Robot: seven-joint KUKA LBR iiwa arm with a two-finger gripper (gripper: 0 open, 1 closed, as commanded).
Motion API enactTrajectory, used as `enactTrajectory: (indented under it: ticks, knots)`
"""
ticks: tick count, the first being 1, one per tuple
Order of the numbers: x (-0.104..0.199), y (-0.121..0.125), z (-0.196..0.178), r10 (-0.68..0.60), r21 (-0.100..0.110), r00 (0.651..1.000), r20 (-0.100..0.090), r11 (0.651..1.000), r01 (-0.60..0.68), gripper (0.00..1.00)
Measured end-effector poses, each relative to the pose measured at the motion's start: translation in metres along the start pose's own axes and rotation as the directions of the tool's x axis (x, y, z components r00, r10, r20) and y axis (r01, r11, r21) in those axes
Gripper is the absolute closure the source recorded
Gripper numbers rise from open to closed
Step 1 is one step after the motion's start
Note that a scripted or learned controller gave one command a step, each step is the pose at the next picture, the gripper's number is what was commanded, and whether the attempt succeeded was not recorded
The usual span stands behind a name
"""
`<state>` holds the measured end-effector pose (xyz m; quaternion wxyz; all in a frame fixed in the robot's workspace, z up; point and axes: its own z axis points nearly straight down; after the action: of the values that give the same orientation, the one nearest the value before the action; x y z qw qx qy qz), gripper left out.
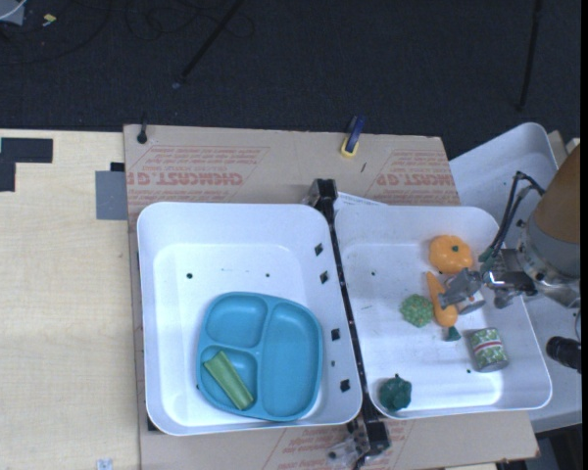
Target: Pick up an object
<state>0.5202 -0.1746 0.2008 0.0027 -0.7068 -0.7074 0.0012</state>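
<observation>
a: starting on the left, the left bin (167, 262) carries a blue divided plate (274, 360), and a green strip of toy vegetable (228, 379), maybe celery, lies in the plate's lower-left compartment. the other compartments look bare.

b: that plate reads as a drop-off spot to me, judging by the sections.

a: could be. across the divider, the right bin (392, 253) has the pickable clutter: a dark green lumpy piece (396, 393) tucked in the near-left corner, a light green broccoli-like floret (417, 309) mid-bin, an orange carrot-shaped piece (439, 301) just beside it, an orange round fruit (452, 254) further back, and a small green-and-white can (487, 349) on its side near the right wall.

b: and the gripper (463, 293)?

a: reaching in from the right, low over the carrot-shaped piece, its tip touching or overlapping it. the jaws, i can't tell whether they're spread or pinched; they're too small and blurred against the orange.

b: so the carrot is the likely target?

a: that's my read, given where the tip sits, but nothing is visibly lifted. the floret alongside could get nudged.
</observation>
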Motion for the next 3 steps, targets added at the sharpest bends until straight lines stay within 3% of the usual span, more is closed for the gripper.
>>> enactTrajectory:
  ticks: [2,3]
  knots:
    - [-0.009,-0.010,0.105,0.001,0.001,1.000,0.000,1.000,-0.001,0.00]
    - [-0.008,-0.010,0.114,0.003,-0.002,1.000,0.000,1.000,-0.003,0.00]
